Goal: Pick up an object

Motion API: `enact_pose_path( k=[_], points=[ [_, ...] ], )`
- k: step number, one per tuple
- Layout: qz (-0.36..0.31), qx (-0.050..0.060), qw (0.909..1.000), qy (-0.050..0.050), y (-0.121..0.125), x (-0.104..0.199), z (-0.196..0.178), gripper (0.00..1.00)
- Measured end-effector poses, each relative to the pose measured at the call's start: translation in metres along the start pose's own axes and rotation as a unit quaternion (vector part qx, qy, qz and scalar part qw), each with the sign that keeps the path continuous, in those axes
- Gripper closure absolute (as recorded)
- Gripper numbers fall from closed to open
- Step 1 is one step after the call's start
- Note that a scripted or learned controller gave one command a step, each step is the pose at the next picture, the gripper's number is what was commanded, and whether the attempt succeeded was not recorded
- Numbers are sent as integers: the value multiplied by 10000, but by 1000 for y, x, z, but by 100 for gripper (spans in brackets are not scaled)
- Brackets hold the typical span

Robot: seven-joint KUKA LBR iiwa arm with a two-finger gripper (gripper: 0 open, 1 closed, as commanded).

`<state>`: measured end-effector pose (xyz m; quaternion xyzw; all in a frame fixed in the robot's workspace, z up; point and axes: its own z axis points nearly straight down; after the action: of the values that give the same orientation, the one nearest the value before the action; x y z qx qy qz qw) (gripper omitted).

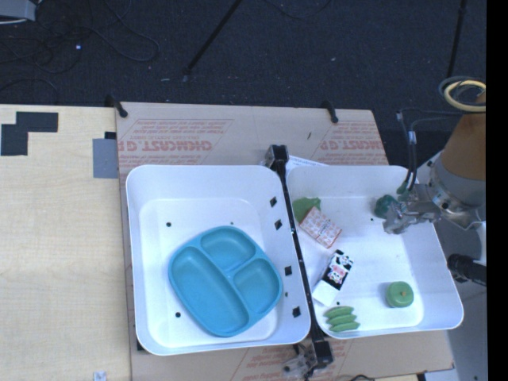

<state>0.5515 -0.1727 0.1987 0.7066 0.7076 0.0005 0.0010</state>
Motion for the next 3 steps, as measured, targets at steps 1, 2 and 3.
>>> enact_pose_path(
  k=[1, 2, 3],
  points=[
    [-2, 2, 10000, 0, 1, -1, -50, 100],
    [-9, 29, 10000, 12, 13, 53, -36, 100],
    [-2, 30, 10000, 10, 20, 95, -34, 100]
  ],
)
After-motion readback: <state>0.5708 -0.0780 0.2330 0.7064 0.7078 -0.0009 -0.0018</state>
